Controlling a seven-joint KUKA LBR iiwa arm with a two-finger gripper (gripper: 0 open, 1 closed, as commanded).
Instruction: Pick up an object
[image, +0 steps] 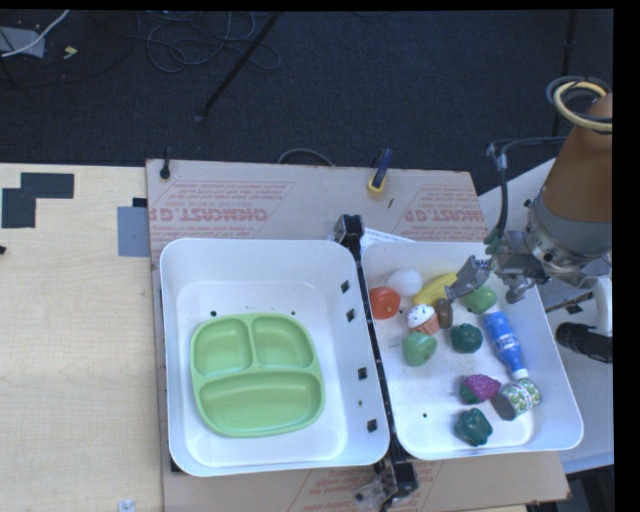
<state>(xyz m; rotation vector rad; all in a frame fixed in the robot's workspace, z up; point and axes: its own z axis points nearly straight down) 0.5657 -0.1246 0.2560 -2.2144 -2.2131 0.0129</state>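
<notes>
Stage: approach, nothing lifted | two-finger gripper low over right white bin at its 1 o'clock, fingers spread – nothing between them | nearest target: small light-green rounded toy just beneath, resting in bin | left: close, lift – judged

Pretty cramped around the gripper. Right under it sits a green piece, with a yellow one just to its left and a blue tube just below. Further left: white egg, orange ball and a little cupcake thing, all bunched together. Toward the front it's dark green lumps, a purple bit and a can. Open floor in the right bin is mostly the front-left corner. Past the divider, the left bin has loose room around the green plate.
</notes>
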